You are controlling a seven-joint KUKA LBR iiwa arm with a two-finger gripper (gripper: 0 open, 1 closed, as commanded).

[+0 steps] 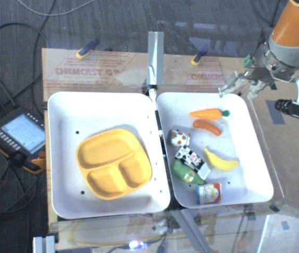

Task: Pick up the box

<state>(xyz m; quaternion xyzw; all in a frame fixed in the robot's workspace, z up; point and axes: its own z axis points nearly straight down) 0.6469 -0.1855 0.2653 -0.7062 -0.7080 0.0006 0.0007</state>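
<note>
A: Pale metal fingers (238,87) hang above the far right corner of the right bin (260,157), spread wide with nothing between them. The grey wrist and its orange band (289,28) rise behind them, toward the right edge.

B: So no contact yet. Where is the box (192,158)?

A: Near the middle of the right bin, a small carton with black and white patches, lying on its side at a slant. It touches the green bottle (187,173) on its near side, and the yellow banana (221,161) lies just beside it on the right.

B: That crowding matters. My guess is that the spread stance is there so the fingers can straddle the carton from above.

A: Likely. A spotted cup (179,138) sits just beyond it, a can (208,193) near the front wall, and the carrot (207,113) and sausage (206,126) lie between the fingers and the box.

B: And the other bin?

A: The left bin (65,141) holds a yellow divided tray (114,163), well apart from the job. The tabletop (102,73) behind shows brown board.
</note>
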